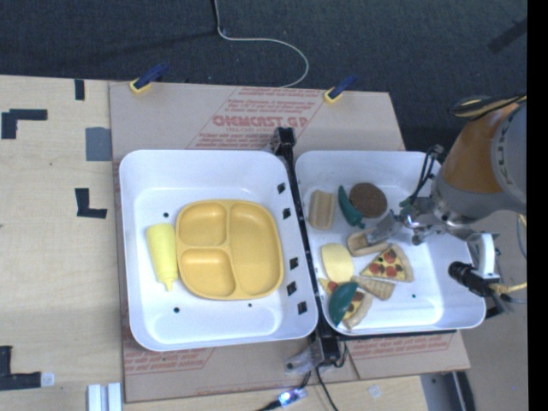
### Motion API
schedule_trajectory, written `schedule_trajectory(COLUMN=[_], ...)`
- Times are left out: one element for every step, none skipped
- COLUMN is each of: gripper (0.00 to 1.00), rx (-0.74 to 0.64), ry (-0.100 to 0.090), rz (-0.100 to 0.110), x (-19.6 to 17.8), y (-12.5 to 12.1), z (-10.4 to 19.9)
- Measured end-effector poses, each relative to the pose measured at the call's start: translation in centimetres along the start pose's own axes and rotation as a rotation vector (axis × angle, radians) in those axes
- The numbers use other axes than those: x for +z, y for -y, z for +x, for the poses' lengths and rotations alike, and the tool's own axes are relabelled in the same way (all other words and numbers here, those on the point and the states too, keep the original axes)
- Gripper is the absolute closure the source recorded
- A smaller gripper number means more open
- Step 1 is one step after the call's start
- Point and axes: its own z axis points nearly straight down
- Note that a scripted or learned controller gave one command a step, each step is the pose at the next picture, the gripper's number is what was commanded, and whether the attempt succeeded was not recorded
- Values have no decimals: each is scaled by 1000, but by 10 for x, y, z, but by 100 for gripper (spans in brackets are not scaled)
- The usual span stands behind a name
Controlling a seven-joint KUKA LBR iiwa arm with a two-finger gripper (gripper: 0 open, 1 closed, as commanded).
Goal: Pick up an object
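Your left bin (137, 178) holds a yellow divided plate (229, 248) and yellow bottle (162, 254); the right bin (428, 306) holds toy food, including a pizza slice (388, 265); the gripper (387, 228) sits beside it, grip unreadable.

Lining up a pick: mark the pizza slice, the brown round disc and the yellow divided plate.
pizza slice (388, 265), camera view, its topped middle.
brown round disc (369, 199), camera view, its flat top.
yellow divided plate (229, 248), camera view, its central ridge.
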Motion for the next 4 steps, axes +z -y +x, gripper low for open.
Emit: schedule_trajectory(gripper=[0, 100, 100, 100], rx=[0, 0, -1, 1], ry=[3, 1, 3, 3], rz=[-6, -12, -11, -10], x=[15, 2, -57, -111], y=[-1, -3, -2, 2], z=[0, 1, 10, 0])
